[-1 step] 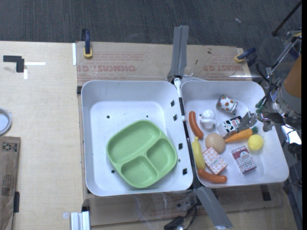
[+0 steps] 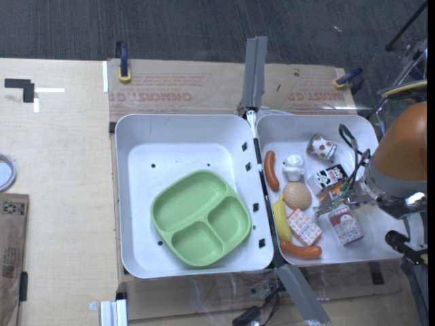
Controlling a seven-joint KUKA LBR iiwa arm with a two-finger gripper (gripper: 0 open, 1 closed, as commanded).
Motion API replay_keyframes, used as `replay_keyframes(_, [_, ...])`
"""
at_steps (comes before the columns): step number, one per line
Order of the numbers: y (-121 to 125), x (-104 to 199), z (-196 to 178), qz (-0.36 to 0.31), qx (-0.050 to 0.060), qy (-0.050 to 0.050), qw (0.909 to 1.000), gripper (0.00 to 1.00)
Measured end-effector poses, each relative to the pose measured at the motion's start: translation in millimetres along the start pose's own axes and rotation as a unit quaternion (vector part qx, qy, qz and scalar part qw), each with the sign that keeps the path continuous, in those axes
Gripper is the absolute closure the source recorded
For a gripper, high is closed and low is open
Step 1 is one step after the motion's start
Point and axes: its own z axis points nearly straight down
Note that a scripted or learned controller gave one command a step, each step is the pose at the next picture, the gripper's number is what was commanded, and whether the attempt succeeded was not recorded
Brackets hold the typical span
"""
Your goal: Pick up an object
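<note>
Both white bins appear as smooth, faintly glossy plastic. The green divided tray is smooth plastic with a matt sheen. The bench top looks like pale, matt wood, and the brown sheet behind the bins resembles cardboard (printed lettering visible).

I see a pale green divided plate in a white bin, orange-red sausages, a black-and-white cow-patterned carton.
</note>
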Motion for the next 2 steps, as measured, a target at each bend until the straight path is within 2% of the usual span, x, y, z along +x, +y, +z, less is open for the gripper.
replay_keyframes(1, [28, 23, 0, -0.046, 0.0, -0.001, 0.9989, 0.0])
replay_keyframes(2, [90, 38, -1, -0.041, -0.001, -0.001, 0.9992, 0.0])
